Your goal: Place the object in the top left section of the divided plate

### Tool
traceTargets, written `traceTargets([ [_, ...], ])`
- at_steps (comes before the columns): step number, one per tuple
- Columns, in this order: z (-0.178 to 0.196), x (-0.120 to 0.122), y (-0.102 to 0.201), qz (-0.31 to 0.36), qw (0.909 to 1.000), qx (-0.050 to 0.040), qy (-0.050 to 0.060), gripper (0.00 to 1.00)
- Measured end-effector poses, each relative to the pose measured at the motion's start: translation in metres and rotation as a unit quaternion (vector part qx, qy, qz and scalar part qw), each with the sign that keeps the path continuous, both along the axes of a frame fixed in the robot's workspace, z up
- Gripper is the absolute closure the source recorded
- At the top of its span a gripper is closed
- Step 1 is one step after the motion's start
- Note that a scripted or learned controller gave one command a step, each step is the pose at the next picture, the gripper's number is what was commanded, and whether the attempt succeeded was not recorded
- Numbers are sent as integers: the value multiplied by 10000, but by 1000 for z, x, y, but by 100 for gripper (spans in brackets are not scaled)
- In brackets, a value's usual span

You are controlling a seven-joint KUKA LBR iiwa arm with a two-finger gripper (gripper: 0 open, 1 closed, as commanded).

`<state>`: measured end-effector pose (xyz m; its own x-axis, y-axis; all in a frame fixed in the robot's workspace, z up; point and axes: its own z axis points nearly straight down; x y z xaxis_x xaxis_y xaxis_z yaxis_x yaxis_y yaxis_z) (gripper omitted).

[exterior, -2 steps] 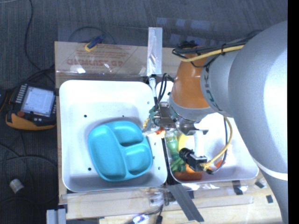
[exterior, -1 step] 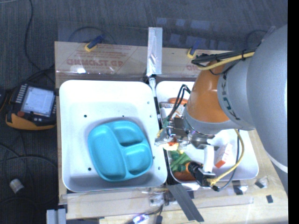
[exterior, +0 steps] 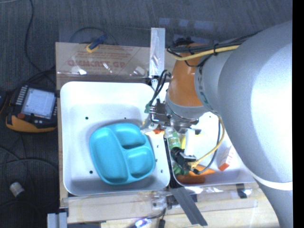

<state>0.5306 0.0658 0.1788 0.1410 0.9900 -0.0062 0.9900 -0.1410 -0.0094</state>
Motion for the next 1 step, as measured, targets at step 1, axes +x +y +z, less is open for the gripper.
traceTargets([
  [1, 1, -48, -48, -493, 9988, -6, 0, 100],
])
